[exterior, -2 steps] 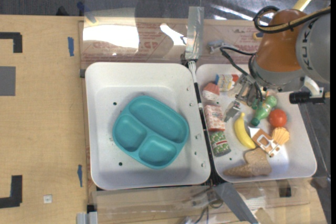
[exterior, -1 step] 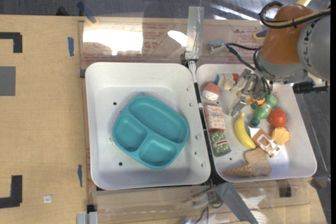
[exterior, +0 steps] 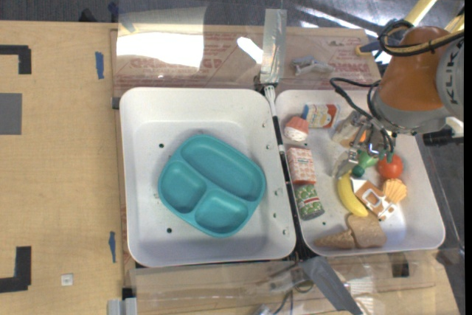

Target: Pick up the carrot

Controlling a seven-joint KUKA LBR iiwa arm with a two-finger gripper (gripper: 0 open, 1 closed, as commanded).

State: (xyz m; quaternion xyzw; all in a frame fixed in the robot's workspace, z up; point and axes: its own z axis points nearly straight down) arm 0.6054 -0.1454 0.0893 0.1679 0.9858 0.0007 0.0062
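**Carrot crowded among toys in the right bin**

The gripper (exterior: 366, 146) hangs over the right bin (exterior: 431, 221), low among the clutter; whether its jaws are open, or have anything between them, I cannot tell. The likeliest carrot (exterior: 385, 165) is the orange piece with a green top just beside it, at about 4 o'clock from the gripper. It looks like a light, rigid plastic toy, smooth and probably slippery. A grip across the orange body seems safest. The banana (exterior: 349, 195) lies at its 7 o'clock, close enough to get nudged.
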